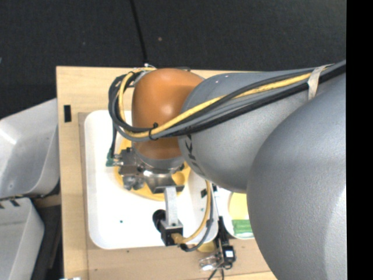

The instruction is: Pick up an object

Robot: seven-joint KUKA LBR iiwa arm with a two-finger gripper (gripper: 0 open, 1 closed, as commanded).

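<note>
Gripper positioned over smooth, shallow white bin; its state cannot be told; rounded yellow item noted directly beneath.

Light even, from overhead, fairly bright. White bin nearly blown out, little surface texture. Soft sheen on orange band & top of grey arm. Faint shadow on bin below wrist. Bkgd dark. Arm close to lens, slightly soft.
</note>
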